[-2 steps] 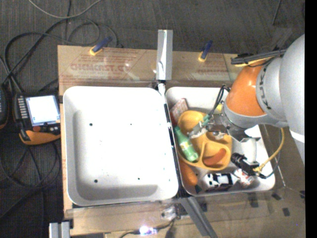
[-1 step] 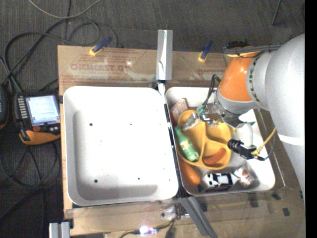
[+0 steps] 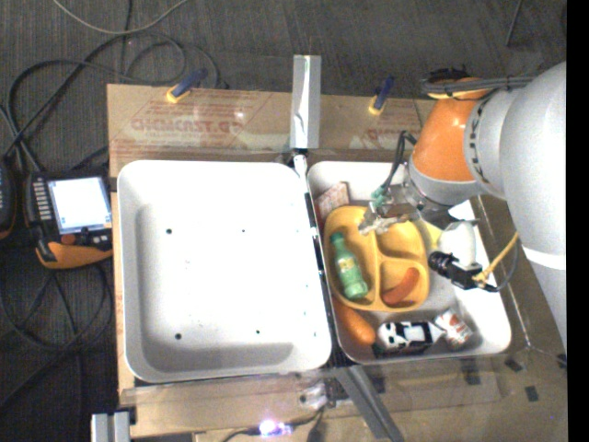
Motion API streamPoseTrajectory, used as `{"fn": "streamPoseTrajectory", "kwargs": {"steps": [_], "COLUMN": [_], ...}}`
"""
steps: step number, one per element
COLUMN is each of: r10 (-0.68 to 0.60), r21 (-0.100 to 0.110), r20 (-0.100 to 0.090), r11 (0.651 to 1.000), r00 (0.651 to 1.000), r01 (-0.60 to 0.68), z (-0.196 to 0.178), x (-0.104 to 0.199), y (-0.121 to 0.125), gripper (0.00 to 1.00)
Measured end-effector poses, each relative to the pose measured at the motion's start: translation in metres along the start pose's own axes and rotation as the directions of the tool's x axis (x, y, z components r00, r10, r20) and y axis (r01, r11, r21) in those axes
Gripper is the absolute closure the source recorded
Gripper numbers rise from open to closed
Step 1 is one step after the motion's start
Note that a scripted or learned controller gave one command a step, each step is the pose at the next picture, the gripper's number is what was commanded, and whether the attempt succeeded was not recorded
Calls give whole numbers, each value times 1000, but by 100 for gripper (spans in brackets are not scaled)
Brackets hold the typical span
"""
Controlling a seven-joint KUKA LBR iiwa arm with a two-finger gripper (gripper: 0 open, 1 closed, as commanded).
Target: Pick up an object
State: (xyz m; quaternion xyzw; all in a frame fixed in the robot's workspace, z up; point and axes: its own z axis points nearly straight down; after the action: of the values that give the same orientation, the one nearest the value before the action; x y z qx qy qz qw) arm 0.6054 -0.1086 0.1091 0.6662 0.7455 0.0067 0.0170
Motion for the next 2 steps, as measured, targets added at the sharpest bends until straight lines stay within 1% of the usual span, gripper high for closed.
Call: {"fn": "streamPoseTrajectory", "kwargs": {"steps": [1, 2], "r10": [0, -191], "r21": [8, -6], "r20": [-2, 2], "r11": [1000, 982], "r00": [1000, 982], "r01": [0, 191], "z": [3, 10], "x": [1, 2], "y": [-2, -41], "gripper": [0, 0]}}
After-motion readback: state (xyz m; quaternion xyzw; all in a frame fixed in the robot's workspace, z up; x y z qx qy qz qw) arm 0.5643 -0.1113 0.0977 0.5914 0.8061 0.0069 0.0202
